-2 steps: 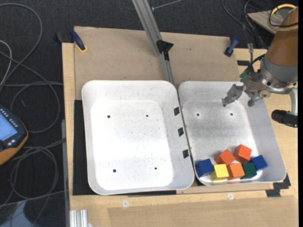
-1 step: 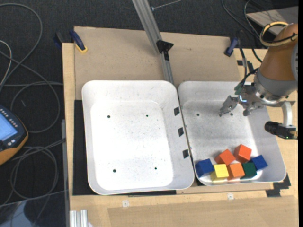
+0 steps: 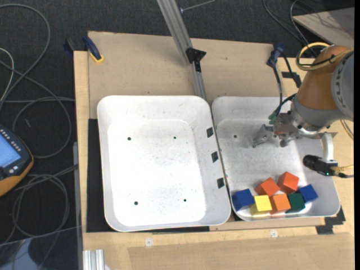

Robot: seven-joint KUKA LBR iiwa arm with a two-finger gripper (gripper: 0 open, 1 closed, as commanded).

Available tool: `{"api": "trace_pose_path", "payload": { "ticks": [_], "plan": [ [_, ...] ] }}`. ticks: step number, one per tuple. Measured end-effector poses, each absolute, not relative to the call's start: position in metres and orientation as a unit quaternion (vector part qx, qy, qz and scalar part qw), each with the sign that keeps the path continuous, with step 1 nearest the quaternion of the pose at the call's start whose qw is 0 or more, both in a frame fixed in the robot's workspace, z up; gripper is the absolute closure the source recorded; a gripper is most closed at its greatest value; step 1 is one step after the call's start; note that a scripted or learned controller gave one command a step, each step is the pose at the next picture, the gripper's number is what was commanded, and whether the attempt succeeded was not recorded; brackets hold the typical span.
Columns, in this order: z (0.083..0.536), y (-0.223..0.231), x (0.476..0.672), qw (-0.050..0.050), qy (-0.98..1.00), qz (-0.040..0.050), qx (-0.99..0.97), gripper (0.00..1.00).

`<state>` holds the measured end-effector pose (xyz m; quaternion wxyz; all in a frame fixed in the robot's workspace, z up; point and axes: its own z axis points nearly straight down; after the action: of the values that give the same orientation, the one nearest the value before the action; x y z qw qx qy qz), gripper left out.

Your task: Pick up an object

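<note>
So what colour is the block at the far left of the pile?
Blue block, seen in the camera view.

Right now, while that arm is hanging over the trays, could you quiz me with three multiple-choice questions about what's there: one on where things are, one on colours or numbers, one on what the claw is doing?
1. Where do the blocks lie?
A. In the near end of the right bin
B. In the middle of the left bin
C. On the bare bench outside the bins

2. How many blue blocks are there?
A. None
B. Two
C. Five

3. What is between the fingers of the gripper?
A. An orange block
B. A yellow block
C. Nothing

Answers: 1 A, the blocks huddle at the right bin's near end. 2 B, one blue block sits at the left of the cluster and another at its right. 3 C, the gripper hangs above bare bin floor, away from the blocks.
</note>
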<state>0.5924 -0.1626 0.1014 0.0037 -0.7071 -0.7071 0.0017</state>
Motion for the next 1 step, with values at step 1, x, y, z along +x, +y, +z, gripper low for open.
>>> {"api": "trace_pose_path", "payload": {
  "ticks": [1],
  "plan": [
    [0.1164,-0.1631,0.5948,0.0,-0.707,-0.001,-0.707,1.0]
  ]
}}
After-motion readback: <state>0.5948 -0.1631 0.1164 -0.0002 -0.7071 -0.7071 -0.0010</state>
